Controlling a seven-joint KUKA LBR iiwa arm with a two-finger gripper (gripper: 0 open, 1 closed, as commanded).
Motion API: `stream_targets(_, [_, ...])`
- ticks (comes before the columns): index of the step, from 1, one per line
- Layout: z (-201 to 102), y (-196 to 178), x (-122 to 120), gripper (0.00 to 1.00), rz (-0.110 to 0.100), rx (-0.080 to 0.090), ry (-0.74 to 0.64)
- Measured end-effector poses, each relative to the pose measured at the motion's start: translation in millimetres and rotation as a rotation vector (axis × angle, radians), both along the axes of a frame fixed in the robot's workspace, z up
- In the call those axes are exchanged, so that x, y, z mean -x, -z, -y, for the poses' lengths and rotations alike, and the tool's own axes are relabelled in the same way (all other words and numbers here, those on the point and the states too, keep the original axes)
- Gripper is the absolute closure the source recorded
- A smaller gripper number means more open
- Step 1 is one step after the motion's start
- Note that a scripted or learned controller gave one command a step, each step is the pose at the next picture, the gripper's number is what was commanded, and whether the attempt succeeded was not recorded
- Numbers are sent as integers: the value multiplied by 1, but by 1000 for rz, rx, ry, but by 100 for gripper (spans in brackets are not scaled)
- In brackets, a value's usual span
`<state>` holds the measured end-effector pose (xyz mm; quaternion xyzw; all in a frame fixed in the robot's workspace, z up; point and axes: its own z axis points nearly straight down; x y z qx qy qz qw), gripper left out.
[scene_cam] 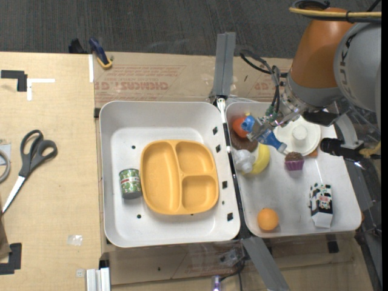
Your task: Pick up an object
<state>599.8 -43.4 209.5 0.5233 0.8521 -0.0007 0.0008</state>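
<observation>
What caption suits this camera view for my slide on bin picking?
KUKA arm's tool hovers over clutter in the right bin; yellow divided plate and small can sit in the left bin.

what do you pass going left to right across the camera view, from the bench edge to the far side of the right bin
scissors → green can → yellow divided plate → banana → orange → purple cupcake → milk carton
</observation>
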Motion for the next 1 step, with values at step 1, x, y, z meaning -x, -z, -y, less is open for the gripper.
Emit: stream_targets(1, [-30,-56,-23,100,0,1,181])
